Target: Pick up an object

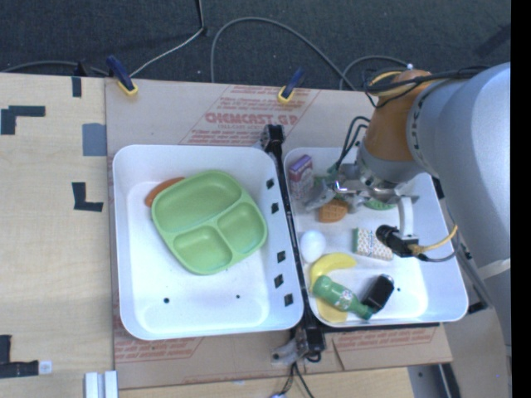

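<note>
Bins: two [133,222], [440,297]
Left bin: one green tray [209,220]
Right bin: one egg [313,243], one bottle [342,297]
Hand [328,196]: opening cannot be told

The big green plastic divided plate [209,220] fills most of the left white bin [133,305]. Its front looks bare. Small things, maybe touching, crowd the right white bin [440,301].

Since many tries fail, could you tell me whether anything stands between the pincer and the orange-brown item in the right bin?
Nothing visible does. The pincer hangs right over the orange-brown item near the back of the right bin. The purple packet sits close behind it and the white ball lies in front, both beside rather than between.
</note>
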You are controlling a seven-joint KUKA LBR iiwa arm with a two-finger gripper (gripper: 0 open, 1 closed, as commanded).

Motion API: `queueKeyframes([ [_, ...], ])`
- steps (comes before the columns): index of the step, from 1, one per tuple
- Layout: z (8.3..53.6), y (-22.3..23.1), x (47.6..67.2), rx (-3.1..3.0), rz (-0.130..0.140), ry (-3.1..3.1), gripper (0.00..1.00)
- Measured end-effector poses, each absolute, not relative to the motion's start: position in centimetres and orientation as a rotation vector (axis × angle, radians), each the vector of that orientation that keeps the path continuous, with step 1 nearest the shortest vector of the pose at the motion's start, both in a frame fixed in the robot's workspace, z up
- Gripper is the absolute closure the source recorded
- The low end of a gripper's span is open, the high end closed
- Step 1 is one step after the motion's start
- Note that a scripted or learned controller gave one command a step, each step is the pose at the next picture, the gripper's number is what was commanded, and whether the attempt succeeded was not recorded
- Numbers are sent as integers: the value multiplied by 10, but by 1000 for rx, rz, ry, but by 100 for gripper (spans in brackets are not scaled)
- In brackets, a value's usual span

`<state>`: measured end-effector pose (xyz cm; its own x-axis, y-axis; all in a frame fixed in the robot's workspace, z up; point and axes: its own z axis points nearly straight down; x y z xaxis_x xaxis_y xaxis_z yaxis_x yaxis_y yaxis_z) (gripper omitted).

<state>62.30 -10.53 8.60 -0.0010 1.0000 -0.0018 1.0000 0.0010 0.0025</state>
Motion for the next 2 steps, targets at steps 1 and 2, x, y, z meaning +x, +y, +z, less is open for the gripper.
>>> queueKeyframes([
  [1,95,-105,623,2218,-1,2222,100],
  [2,194,-62,592,2218,2,2224,100],
])
